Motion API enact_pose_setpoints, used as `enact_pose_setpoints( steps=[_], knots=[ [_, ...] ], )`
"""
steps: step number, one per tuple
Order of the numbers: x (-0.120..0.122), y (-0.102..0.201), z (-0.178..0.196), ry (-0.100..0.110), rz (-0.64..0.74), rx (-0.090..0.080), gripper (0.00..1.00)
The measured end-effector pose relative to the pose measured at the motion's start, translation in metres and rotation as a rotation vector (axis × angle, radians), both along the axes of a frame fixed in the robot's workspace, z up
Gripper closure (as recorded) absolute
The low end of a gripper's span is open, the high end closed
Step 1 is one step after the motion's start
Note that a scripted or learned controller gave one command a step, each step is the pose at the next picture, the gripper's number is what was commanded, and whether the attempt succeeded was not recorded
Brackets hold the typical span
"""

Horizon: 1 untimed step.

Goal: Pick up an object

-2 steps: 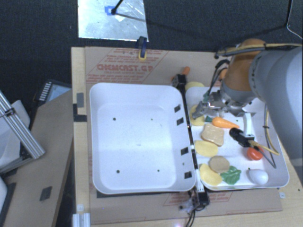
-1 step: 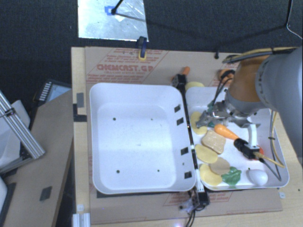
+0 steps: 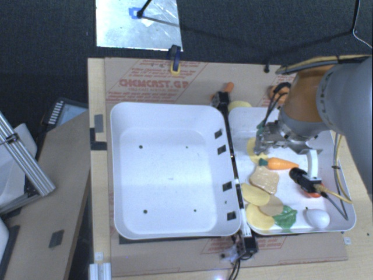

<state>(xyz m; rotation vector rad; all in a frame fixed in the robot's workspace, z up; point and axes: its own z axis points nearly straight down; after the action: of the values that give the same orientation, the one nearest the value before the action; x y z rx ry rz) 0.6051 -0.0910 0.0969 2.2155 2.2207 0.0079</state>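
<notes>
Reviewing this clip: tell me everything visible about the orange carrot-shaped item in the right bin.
The carrot is a small toy-like piece, glossy orange as if plastic, tapering to a point toward the view's right. It lies flat and roughly level across the right bin, about mid-bin. The gripper is just above and left of its blunt end. A tan bread-like slice lies just below it; whether they touch is unclear.

Fixed overhead camera, slanted down, both bins (image 3: 169,174) visible

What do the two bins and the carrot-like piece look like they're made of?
Left bin and right bin: likely moulded plastic, white and glossy, with rounded rims and soft glare. Carrot: probably toy plastic or rubber, uniformly orange and smooth; the view can't settle which.
</notes>
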Motion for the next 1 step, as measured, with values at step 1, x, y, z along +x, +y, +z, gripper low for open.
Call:
enact_pose_setpoints(
  steps=[1],
  knots=[
    [-0.0305,-0.0177,0.2509,-0.013,0.001,-0.004,1.00]
  ],
)
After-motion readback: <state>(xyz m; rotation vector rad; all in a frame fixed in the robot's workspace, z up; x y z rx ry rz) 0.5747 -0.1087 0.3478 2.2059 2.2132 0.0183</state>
